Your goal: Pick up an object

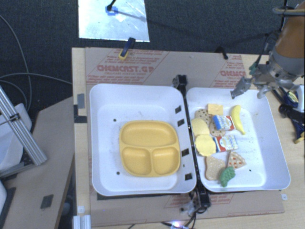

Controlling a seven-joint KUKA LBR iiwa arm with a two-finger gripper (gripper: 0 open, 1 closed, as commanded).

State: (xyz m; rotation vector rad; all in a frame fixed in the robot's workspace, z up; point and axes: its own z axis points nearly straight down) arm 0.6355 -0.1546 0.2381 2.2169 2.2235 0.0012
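The end effector (249, 87) is seen spread apart, holding nothing, above the right bin's (275, 128) far edge. An approach is judged underway; descent onto the banana (238, 119) just below is called for.

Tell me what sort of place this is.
Probably a robot test bench in a lab: a robot arm reaches over two white bins, one with a yellow divided plate, the other with toy food.

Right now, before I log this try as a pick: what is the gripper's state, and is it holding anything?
Gripper: open, holding nothing, poised over the back edge of the right bin, above the toy banana.
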